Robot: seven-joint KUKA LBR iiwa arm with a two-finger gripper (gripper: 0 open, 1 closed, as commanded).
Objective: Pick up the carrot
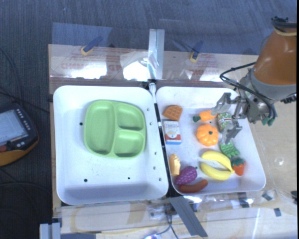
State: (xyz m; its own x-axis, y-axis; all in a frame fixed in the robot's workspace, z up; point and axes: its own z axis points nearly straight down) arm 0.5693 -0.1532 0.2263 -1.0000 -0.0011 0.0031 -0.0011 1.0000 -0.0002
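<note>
The carrot (pixel 206 116) is a small orange piece with a green top pointing left, lying in the upper middle of the right bin (pixel 254 148). My gripper (pixel 228 117) hangs just to the right of it, over the bin's upper right part. It is open, with one finger (pixel 223 103) toward the back and the other (pixel 234 131) toward the front. A small green and white item (pixel 224 119) lies under the gap between them, right beside the carrot's thick end. The fingers do not grip the carrot.
An orange pumpkin (pixel 208 135) sits just in front of the carrot. Also in the right bin are a waffle (pixel 173 112), a small carton (pixel 172 132), bananas (pixel 217 164), a strawberry (pixel 238 167), a purple piece (pixel 187 175) and a sausage (pixel 192 185). A green divided plate (pixel 114 128) lies in the left bin (pixel 70 183).
</note>
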